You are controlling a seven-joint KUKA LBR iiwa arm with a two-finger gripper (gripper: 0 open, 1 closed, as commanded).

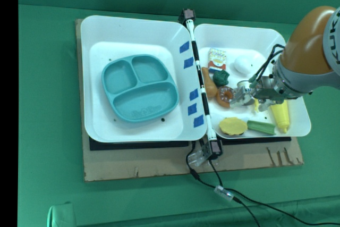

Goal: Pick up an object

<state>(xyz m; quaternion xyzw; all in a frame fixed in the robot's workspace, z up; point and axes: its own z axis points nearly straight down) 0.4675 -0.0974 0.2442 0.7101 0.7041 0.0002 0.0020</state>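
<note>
Gripper (243, 94) low in the right bin (297, 125) — can't tell its state. Orange-red toy (226, 95) just to its left, touching or nearly; yellow piece (281, 114) behind it. Nothing seen lifted — the pick is not yet done.
</note>
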